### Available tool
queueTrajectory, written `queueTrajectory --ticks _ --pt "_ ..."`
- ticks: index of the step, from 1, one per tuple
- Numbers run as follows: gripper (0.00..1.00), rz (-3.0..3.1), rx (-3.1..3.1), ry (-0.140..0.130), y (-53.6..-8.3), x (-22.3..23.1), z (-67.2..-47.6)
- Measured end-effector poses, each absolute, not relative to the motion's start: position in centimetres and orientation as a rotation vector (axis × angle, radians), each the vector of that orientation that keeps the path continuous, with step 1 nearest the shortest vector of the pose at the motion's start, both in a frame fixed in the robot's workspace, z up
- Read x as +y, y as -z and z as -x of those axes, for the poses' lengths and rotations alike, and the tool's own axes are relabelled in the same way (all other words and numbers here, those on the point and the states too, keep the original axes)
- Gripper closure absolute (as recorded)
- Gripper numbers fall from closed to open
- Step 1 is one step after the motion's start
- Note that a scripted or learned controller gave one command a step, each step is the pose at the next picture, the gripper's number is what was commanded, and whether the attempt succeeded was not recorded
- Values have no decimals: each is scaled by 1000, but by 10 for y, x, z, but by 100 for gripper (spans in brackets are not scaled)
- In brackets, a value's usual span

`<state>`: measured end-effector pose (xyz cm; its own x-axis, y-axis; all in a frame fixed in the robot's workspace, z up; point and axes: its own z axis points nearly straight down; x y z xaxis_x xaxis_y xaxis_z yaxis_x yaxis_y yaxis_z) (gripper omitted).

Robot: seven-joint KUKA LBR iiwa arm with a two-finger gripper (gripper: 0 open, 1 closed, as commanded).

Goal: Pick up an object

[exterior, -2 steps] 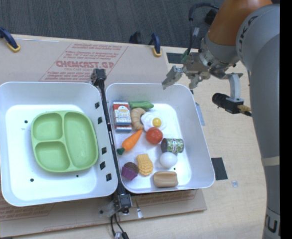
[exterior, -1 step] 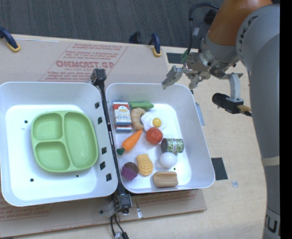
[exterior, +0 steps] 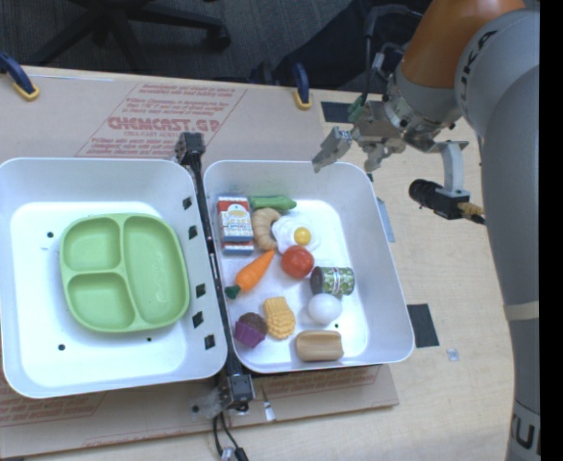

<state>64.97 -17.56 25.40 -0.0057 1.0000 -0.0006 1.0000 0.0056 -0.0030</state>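
Observation:
The right bin (exterior: 382,257) holds several toy foods: a carrot (exterior: 255,270), a tomato (exterior: 298,261), a fried egg (exterior: 294,231), a green can (exterior: 332,280), a white egg (exterior: 324,307), corn (exterior: 280,317), a bread roll (exterior: 318,345), a purple piece (exterior: 250,330), a red carton (exterior: 234,223), a green bean (exterior: 273,202) and a tan piece (exterior: 264,227). My gripper (exterior: 351,154) hovers above the bin's far right corner. Its fingers are spread apart and hold nothing.
The left bin (exterior: 32,353) carries a green divided plate (exterior: 124,272). Both bins rest on a cardboard sheet (exterior: 166,113) with clamps at its far edge. The arm's grey body (exterior: 512,161) fills the right side.

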Motion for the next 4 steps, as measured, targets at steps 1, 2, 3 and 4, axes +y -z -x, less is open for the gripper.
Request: queueTrajectory --ticks 1,2,3,4 --pt "0 2215 -2229 1 -340 -164 -621" --pt "0 2218 -2228 0 -390 -202 -643" --pt "0 2211 -2224 -6 -262 -208 -652" --pt "0 2215 -2226 -2 -280 -211 -590"
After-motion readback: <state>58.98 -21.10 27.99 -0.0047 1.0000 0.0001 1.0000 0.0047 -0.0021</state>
